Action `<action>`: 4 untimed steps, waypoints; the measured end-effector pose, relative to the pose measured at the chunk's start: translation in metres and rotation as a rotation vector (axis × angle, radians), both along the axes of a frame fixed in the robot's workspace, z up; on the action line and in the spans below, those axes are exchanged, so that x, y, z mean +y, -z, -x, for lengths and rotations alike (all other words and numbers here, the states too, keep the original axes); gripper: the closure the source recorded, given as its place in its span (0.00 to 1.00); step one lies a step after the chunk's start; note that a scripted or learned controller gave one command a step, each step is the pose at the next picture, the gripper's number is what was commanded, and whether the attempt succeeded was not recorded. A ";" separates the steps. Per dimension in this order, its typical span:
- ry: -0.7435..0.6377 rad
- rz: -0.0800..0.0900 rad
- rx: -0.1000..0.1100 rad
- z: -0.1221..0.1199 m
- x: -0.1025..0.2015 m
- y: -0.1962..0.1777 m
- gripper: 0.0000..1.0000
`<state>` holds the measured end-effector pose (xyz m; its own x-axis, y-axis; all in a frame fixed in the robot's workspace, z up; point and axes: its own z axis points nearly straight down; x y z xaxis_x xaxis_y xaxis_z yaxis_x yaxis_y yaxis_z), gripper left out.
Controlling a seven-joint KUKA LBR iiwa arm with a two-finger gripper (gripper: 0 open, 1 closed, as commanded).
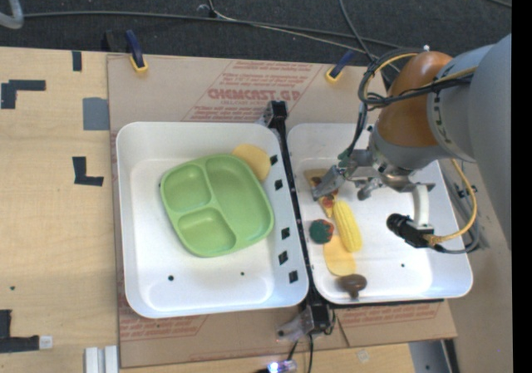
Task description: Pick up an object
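Observation:
The right bin [440, 280] holds several small items along its left side. A yellow corn cob [347, 226] lies lengthwise, with a green and red round piece [321, 232] just left of it. Below them are a flat yellow piece [339, 262] and a brown lump [354, 283]. My gripper [332, 183] hangs low over the bin's upper left part, just above the corn's top end. A small orange-brown item [319, 189] sits right at its tip; whether it is gripped is unclear.
The left bin [133, 222] carries a green divided plate [216, 205] and a yellow rounded object [253, 159] at its upper right. A black divider [283, 188] separates the bins. The arm's body and cables [449, 222] cover the right bin's right half.

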<state>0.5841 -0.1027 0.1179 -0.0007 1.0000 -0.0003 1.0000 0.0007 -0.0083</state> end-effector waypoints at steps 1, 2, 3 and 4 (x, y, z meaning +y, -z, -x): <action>-0.002 -0.001 -0.005 -0.002 0.001 -0.014 1.00; -0.002 0.000 -0.013 -0.011 0.008 -0.070 1.00; -0.002 0.000 -0.014 -0.010 0.018 -0.127 1.00; 0.000 -0.001 -0.008 -0.010 0.018 -0.133 1.00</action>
<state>0.5943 -0.0844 0.2509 -0.0008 1.0000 0.0004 1.0000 0.0008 -0.0003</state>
